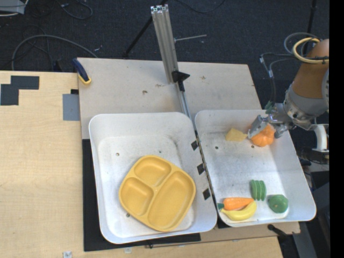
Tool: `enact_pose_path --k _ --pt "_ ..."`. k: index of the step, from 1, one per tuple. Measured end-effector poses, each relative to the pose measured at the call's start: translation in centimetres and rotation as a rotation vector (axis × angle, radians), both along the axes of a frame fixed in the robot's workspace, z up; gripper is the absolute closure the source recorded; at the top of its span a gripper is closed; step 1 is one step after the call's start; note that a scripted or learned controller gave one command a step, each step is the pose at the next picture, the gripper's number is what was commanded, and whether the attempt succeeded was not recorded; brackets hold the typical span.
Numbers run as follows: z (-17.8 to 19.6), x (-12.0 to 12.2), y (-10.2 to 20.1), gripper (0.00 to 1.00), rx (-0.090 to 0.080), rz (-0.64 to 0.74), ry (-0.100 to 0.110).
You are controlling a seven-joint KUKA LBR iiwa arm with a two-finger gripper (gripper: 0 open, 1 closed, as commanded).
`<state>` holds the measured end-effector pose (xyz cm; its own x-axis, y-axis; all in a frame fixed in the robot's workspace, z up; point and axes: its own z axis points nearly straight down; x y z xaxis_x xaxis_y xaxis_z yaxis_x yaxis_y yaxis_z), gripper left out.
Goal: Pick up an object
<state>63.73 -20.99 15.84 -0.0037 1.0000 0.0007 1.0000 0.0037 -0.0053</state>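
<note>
One orange toy fruit [263,138] is sitting at the upper right of the right bin [301,198], and the tool [262,128] is closing around it. It is looking light, smooth and slippery, so squeezing its middle seems best.

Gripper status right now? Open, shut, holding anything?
Gripper: low in the right bin, at the orange fruit. Open or shut, and whether it grips the fruit, cannot be told.
</note>
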Motion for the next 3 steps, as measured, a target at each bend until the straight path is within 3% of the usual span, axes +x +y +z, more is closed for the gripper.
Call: enact_pose_path --k 1,2,3 --pt "-6.4 -0.2 -0.1 0.0 0.0 -0.003 0.001" --pt "-5.0 -0.1 -0.2 1.0 0.0 -0.002 -0.001" --pt "-0.1 -0.7 0.6 1.0 -0.001 -0.003 -0.007"
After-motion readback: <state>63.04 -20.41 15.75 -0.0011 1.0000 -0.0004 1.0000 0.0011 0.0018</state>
